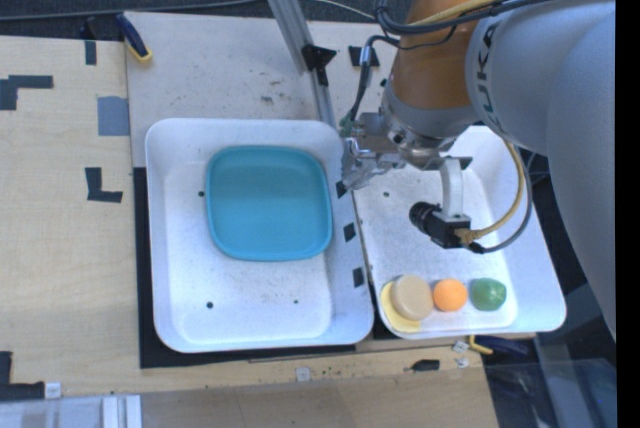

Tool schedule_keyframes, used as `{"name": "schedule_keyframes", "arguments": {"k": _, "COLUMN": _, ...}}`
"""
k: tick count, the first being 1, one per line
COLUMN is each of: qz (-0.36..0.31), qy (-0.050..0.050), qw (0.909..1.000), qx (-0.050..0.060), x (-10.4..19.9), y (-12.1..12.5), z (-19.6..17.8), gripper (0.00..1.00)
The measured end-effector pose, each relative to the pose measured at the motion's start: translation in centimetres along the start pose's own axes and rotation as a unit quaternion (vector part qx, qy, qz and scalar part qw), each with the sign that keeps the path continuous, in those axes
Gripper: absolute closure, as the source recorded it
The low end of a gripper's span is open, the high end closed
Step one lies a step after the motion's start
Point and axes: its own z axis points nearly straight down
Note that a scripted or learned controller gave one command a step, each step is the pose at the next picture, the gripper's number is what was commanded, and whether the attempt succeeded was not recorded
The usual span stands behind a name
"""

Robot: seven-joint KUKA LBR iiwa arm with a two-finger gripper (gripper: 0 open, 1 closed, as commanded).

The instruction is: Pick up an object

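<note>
Closest to me, along the near edge of the right bin (530,311), three small things sit in a row: a tan round block (411,296) resting on a yellow piece (392,316) at the bin's near left corner, an orange ball (450,295) just beside it, and a green ball (488,294) next along, close to the orange one. All three lie loose on the bin floor, well apart from the arm's working end.

The left bin (170,316) carries a teal square plate (268,202), lying flat toward its far side.

The arm (560,76) reaches in from the right, its orange band (450,1) above the wrist. The gripper (352,166) hangs over the wall shared by the two bins, near their far end. I cannot tell from here how its jaws are set. A black fitting (438,221) with cables hangs below the wrist, over the middle of the right bin.
</note>
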Motion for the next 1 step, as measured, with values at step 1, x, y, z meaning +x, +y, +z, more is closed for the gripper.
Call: {"name": "schedule_keyframes", "arguments": {"k": 1, "qz": -0.001, "qy": 0.0, "qw": 1.0, "qx": 0.0, "x": 6.24, "y": -0.46, "z": 0.39, "gripper": 1.0}}
